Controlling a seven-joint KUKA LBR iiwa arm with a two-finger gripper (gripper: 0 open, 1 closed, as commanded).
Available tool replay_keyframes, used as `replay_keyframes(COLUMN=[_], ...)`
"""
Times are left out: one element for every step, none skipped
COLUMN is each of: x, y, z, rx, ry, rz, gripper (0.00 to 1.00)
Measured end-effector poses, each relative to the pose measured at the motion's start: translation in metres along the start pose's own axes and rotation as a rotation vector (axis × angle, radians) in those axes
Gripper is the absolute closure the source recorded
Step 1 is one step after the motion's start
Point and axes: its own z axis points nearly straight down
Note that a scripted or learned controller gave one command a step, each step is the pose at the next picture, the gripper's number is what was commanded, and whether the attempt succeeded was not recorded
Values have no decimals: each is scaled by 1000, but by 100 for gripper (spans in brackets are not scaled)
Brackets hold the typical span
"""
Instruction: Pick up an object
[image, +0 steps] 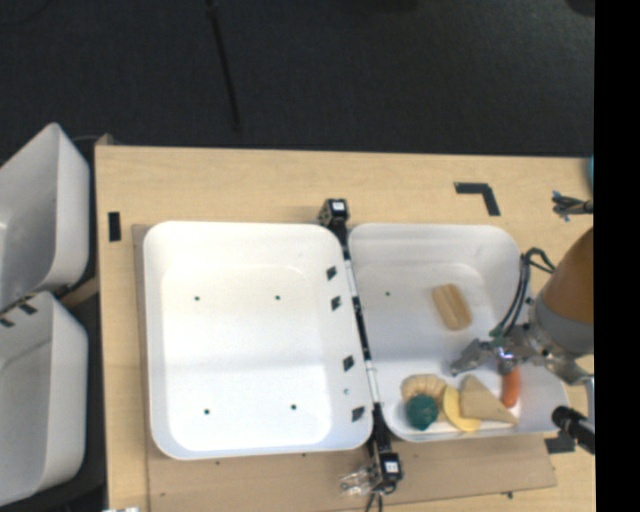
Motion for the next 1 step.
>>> replay_keyframes(x=[0], y=[0], z=[0], rx=[0], ry=[0], rz=[1], gripper=[0])
